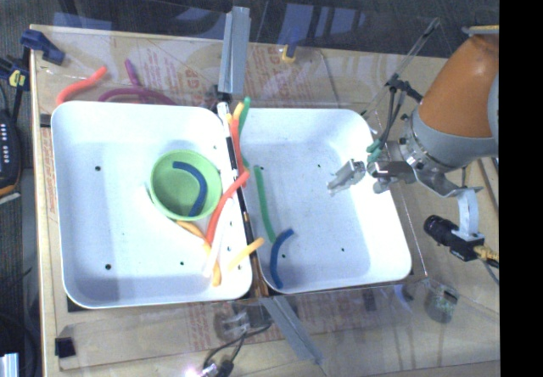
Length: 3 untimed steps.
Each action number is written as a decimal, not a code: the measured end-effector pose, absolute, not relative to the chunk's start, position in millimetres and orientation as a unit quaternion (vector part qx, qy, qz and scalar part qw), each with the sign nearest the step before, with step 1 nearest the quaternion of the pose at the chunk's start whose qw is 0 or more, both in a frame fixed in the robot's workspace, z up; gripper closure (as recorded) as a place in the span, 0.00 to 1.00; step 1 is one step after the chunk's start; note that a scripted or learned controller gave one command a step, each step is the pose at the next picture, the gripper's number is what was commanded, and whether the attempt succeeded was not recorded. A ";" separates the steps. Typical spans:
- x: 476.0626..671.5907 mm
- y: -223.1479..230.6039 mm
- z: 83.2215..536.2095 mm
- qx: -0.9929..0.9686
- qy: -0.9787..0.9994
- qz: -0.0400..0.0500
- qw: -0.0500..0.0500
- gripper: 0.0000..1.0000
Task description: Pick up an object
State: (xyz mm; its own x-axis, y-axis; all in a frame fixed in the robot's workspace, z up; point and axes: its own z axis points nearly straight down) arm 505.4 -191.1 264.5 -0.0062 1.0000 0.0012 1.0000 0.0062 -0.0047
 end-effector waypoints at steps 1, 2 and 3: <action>557.0 -157.2 147.6 -0.712 -0.702 0.002 0.002 0.00; 628.1 -110.2 111.4 -0.683 -0.731 0.002 -0.004 0.00; 606.7 -115.0 102.4 -0.607 -0.795 -0.002 -0.014 0.00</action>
State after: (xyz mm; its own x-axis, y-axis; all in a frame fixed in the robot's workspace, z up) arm 606.7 -115.0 102.4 -0.2636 0.9644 -0.0199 0.9644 0.2639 0.0191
